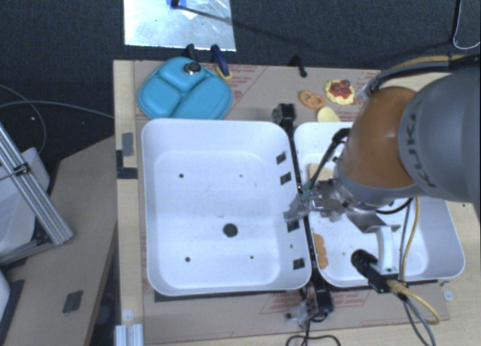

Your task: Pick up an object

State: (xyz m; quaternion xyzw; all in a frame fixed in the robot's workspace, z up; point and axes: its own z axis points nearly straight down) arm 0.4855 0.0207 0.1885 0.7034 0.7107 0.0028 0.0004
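Camera view shows the arm (406, 141) reaching over the right bin (443, 250), its wrist covering much of it. The gripper (310, 205) sits low by the divider between the bins; how it stands, I cannot tell. A small orange object (320, 250) lies on the right bin's floor near the divider, just below the gripper. A blue tray (184, 90) rests behind the left bin (218, 209).

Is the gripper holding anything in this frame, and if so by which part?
Cannot be told: the arm hangs over the right bin and covers the gripper's tips.
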